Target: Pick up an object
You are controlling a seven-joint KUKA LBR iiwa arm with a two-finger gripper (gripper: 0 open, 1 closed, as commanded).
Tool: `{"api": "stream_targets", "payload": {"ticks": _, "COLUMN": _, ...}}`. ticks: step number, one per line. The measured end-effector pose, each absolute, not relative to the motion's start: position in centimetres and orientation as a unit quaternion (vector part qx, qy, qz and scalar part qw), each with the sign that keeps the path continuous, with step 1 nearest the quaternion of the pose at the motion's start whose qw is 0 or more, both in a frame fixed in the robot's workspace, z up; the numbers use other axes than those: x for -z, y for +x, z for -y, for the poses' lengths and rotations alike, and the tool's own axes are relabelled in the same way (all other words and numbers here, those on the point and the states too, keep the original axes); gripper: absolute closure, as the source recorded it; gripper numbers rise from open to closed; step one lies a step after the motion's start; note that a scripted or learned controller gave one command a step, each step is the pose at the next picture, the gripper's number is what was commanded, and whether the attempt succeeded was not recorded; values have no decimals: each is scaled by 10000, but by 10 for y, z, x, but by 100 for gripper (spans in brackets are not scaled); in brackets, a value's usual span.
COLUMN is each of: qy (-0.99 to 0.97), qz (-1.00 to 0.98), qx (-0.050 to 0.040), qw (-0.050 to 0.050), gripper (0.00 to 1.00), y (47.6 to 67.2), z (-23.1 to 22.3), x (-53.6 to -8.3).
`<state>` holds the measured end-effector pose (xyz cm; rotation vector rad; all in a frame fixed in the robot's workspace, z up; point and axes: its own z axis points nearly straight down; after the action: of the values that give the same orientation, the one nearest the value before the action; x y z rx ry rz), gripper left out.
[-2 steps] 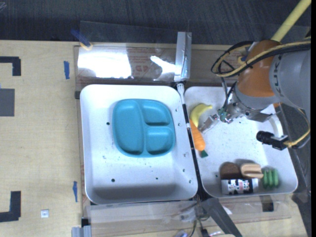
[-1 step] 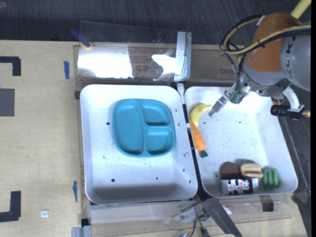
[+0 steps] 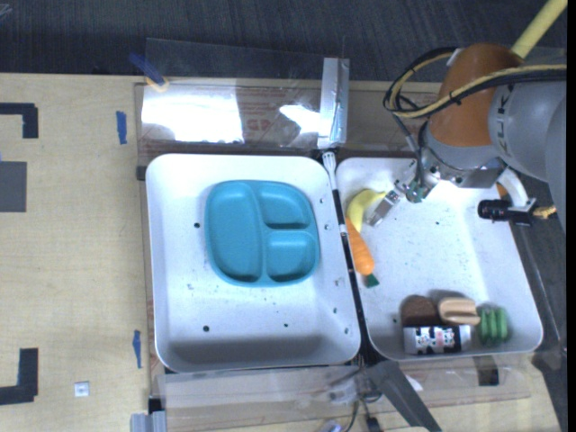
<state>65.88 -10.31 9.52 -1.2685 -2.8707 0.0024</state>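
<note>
The right bin [image 3: 468,259] holds a yellow banana [image 3: 358,207] at its far left edge, with an orange carrot [image 3: 361,252] just in front of it. My gripper [image 3: 385,207] is low in this bin, right beside the banana's right side and touching or nearly touching it. Along the front wall lie a brown round piece [image 3: 418,310], a tan bun-like piece [image 3: 459,310], a green ridged piece [image 3: 492,324] and a black can with white dots [image 3: 436,338].
The left bin [image 3: 171,313] holds a blue divided plate [image 3: 263,232]. A clear plastic sheet and a metal upright [image 3: 333,102] stand behind the bins. The grey and orange arm hangs over the right bin's far right corner.
</note>
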Motion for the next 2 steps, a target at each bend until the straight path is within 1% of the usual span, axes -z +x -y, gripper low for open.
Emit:
{"api": "stream_targets", "payload": {"ticks": 1, "qy": -1414, "qz": 9900, "qx": 7, "qw": -35, "gripper": 0, "y": 653, "z": 96, "x": -130}}
{"api": "stream_targets", "payload": {"ticks": 2, "qy": -1948, "qz": 9808, "qx": 1, "qw": -44, "gripper": 0, "y": 658, "z": 148, "x": -127}}
